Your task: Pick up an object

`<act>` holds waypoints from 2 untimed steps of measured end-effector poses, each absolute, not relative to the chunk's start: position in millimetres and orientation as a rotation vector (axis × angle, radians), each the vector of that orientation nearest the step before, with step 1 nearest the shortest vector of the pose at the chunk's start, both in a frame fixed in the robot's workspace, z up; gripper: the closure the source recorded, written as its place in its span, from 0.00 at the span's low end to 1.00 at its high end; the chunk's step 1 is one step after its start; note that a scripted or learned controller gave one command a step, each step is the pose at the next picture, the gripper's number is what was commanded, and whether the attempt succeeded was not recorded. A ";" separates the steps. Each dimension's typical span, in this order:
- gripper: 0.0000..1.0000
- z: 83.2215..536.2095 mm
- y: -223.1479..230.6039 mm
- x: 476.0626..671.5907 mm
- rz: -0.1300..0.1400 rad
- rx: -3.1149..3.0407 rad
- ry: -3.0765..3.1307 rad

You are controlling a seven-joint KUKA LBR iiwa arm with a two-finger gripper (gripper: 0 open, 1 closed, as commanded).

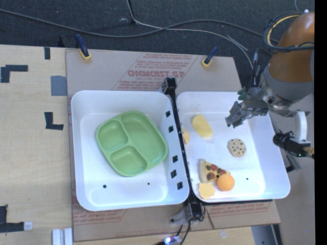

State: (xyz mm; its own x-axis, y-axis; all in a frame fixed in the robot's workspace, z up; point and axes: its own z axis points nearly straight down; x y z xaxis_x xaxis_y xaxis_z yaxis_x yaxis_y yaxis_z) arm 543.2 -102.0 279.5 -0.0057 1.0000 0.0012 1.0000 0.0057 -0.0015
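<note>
The right bin holds a yellow oblong piece, a round chocolate-chip cookie, a pizza slice, an orange ball and a pale yellow piece. My gripper hangs over the upper right part of this bin, above and a little to the right of the yellow oblong piece and above the cookie. Nothing shows between its dark fingers.
The left bin holds a green sectioned plate. A black divider strip runs between the bins. Cardboard lies under both, held by two clamps. Cables cross the dark floor behind.
</note>
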 end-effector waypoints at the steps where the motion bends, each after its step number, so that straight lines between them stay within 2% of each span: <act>1: 1.00 260.8 -44.4 532.7 0.002 -2.213 -2.226; 2: 1.00 249.0 13.2 516.8 0.004 -2.214 -2.225</act>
State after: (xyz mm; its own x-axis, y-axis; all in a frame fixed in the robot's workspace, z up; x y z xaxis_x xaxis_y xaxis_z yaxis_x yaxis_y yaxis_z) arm 516.8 13.2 249.0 -0.0047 1.0000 0.0003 1.0000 0.0047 -0.0034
